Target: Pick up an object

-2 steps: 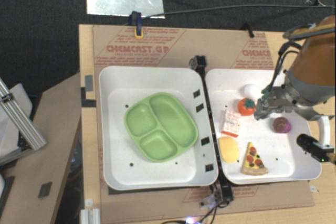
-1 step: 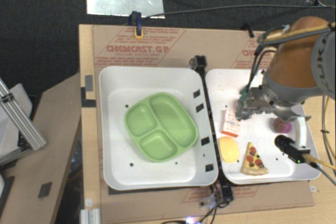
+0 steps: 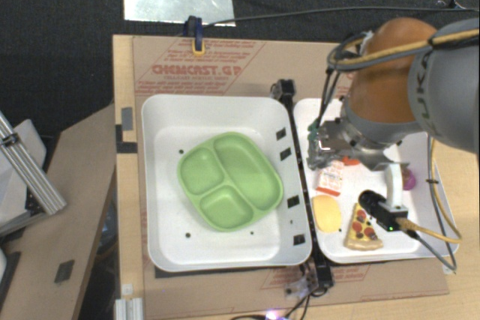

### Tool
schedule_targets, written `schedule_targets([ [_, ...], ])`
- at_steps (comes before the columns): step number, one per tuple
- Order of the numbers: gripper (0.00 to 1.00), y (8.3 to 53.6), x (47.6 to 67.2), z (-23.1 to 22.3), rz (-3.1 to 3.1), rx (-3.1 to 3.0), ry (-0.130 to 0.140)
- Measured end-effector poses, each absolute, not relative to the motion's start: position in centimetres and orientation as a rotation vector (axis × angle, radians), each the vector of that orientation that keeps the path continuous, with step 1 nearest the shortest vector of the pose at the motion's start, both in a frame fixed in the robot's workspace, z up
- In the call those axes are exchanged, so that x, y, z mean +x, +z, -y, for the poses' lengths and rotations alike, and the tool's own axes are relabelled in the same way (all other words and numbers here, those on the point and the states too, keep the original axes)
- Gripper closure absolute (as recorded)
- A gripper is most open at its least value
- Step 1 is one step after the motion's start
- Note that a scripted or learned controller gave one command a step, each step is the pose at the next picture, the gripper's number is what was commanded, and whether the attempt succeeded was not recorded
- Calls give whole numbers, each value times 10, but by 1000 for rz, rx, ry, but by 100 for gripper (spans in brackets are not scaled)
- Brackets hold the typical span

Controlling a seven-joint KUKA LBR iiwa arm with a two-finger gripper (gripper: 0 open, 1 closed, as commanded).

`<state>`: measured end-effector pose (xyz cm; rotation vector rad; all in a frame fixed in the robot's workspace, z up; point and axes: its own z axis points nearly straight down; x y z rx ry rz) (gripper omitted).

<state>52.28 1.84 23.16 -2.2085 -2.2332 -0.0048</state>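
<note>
in the right bin (image 3: 375, 256), near its left wall, the gripper (image 3: 324, 145) hangs low under the grey arm with its orange band. whether it is open or closed cannot be told from this angle, and nothing can be seen in its grasp. just in front of it lies a small white and red packet (image 3: 331, 180), the nearest thing to pick. a yellow piece (image 3: 326, 212) lies nearer the front edge, with a toy pizza slice (image 3: 363, 227) beside it, and something purple (image 3: 408, 179) peeks out by the right wall (too hidden to name). the left bin (image 3: 172, 124) holds a green divided plate (image 3: 229, 180), well apart from the arm.

judging from this, the pick has not yet been made. the packet looks flat and thin, so a good grasp would likely mean centring over it, opening wide enough to straddle its short side, and going down close to the bin floor before closing. the bin wall is near, so the approach should stay clear of it. the yellow piece, being thicker, may be the easier choice.
</note>
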Motion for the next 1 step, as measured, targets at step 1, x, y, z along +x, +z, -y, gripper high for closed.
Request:
schedule_targets([
  [1,100,229,509,-65,2231,-2210,-2],
])
